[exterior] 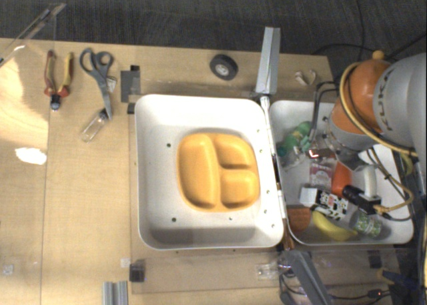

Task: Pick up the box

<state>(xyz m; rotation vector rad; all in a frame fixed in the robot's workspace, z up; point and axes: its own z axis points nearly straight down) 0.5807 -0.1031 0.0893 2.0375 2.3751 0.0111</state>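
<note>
1. The jaws hang low over the right-hand shallow white bin, under the grey arm with its orange band; whether they are spread or pressed together I cannot tell, as the wrist and cables hide them
2. Just beside the jaws lies a clutter of small things: a green crumpled item toward the bin's far left corner and an orange-red rounded piece nearer the middle
3. The small white box with dark print lies flat in the near half of that bin, apart from the jaws and not between them
4. A yellow banana-shaped item lies at the bin's near wall, with a clear bottle beside it
5. The left-hand shallow white bin holds a yellow three-compartment tray at its middle
6. On the wooden surface beyond the bins lie grey-handled scissors, red-handled pliers and a black tape roll
</note>
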